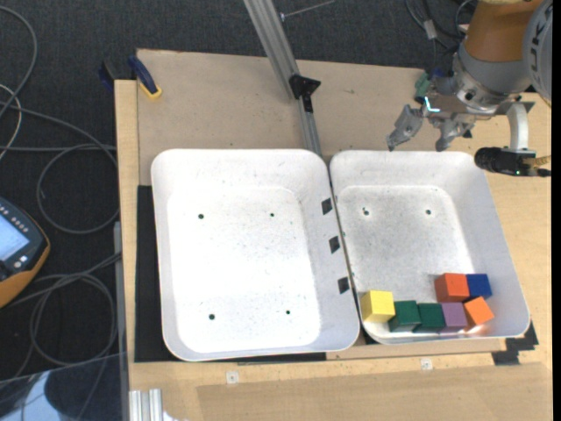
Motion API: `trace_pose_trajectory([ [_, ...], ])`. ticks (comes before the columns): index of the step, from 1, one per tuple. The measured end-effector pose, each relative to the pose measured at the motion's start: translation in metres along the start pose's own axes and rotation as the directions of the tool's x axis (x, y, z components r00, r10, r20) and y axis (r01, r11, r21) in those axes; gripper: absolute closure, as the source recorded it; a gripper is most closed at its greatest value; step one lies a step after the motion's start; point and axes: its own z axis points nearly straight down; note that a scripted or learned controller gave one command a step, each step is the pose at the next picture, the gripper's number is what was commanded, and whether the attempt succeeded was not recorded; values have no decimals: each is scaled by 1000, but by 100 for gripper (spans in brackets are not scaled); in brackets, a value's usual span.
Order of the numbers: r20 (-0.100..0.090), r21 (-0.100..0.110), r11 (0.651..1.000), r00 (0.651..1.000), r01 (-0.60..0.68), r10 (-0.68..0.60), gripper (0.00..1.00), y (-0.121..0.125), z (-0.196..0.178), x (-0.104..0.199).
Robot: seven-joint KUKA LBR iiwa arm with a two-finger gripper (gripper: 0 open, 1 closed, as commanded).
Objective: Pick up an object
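Nothing has been picked up yet, judging by the layout. The gripper (425, 134) is seen above the far rim of the right bin (500, 226), w/ its 2 fingers spread apart and nothing between them; the exact gap is hard to read at this angle, but it looks released. The candidate objects are all clustered at the near edge of the right bin, well apart from the gripper: a yellow block (379, 304), 2 green blocks (417, 316) beside it, a purple block (454, 315), an orange block (479, 310), a red-orange block (452, 285) and a blue block (479, 284). They are packed touching or nearly so, approx. in 2 rows. The left bin (175, 235) holds no objects. Remaining, as judged: a target is to be chosen, the arm brought across the bin and down over it, the fingers closed, and the block lifted clear. So basically 0 steps of the pick itself are done. The tight packing may make a clean grasp awkward.
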Motion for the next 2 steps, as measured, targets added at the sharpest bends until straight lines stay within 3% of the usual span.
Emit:
trace_pose_trajectory([
  [1, 2, -5, 1000, 1000, 1, -1, 0, 1, -3, 0],
  [2, 1, 0, 1000, 1000, -1, 1, 0, -2, 39, -1],
])
